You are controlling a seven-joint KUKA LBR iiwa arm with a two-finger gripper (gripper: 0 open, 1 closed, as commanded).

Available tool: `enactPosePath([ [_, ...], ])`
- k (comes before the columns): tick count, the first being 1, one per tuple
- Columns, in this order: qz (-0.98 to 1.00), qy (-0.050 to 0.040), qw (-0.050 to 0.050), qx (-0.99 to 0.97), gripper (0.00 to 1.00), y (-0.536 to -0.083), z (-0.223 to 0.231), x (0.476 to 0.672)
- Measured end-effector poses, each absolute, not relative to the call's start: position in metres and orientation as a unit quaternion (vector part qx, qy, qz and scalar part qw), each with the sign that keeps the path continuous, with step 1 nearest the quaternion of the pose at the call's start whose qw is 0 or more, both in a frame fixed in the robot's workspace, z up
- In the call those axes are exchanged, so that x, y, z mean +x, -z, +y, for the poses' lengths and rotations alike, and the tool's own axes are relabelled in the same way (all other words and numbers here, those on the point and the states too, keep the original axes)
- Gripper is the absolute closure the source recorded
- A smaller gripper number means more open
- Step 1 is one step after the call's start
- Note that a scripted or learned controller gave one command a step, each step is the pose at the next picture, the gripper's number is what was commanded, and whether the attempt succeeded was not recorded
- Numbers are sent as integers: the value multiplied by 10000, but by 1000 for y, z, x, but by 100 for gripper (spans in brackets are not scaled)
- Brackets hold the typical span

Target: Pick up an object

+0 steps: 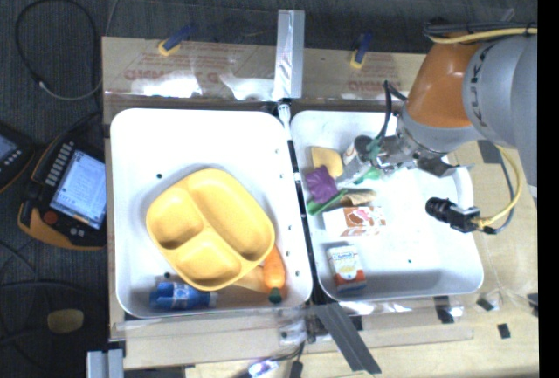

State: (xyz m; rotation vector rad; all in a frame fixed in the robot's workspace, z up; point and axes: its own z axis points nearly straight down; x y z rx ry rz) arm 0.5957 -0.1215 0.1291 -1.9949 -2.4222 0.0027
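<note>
My gripper [365, 156] hangs low over the upper left part of the right bin [437, 271], with the grey arm and its orange band [441, 88] behind it to the right. Just left of the gripper lies a pale yellow block [325, 160]. Below that sit a purple piece [320, 184] and a green stick [334, 201]. A tan item [360, 194] lies right under the gripper. Further down are a white card with red print [361, 218] and a small orange and white carton [347, 264]. I see nothing held in the gripper.
The left bin [140, 140] holds a yellow divided plate [210, 228], an orange carrot [274, 271] and a blue object [179, 294]. A black connector on a yellow cable [450, 211] hangs over the right bin's right side.
</note>
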Motion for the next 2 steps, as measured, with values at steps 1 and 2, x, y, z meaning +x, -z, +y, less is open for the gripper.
enactPosePath([
  [1,-7780,-23,34,-6282,0,-87,-169,668],
  [2,-7497,-11,-3,-6618,0,-179,-172,669],
])
